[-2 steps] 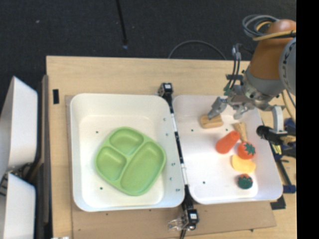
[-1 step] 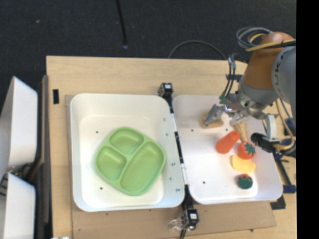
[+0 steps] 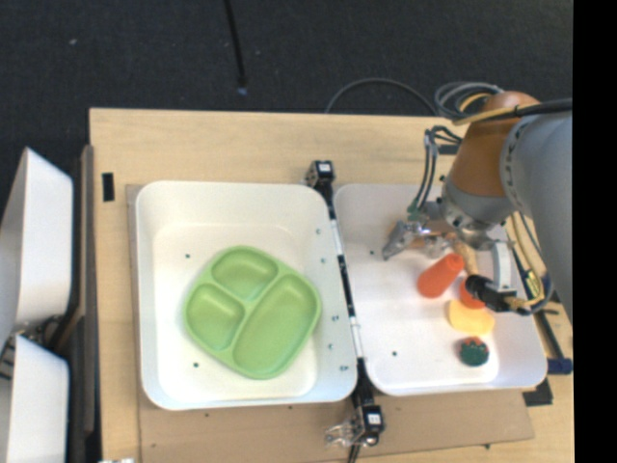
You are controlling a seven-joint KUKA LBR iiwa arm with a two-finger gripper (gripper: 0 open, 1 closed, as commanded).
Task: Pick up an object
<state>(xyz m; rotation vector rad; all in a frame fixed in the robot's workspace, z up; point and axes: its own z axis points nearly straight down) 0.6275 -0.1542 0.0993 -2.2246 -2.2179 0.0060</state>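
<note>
From my console, the gripper (image 3: 413, 250) sits low in the upper part of the right bin (image 3: 386, 360), right of the frame's centre. Its jaws look spread with nothing between them, so as far as I can make out it is empty.

The nearest candidate is the orange piece (image 3: 439, 276), just below and right of the gripper and lying at a slant. A yellow block (image 3: 470, 318) lies close below that, and a small green lump (image 3: 472, 353) sits lower again, near the bin's bottom right corner.

My main worry is the offset. The gripper seems to be over bare bin floor and not over the orange piece, so closing here would probably catch nothing. If it shifts right and comes down, one jaw could land on the rounded piece and roll it away, or push it against the yellow block (those two are already crowded).

The green divided plate (image 3: 253, 312) lies flat in the left bin (image 3: 164, 220), well apart. It is likely too broad to pinch, so I'd leave it.
</note>
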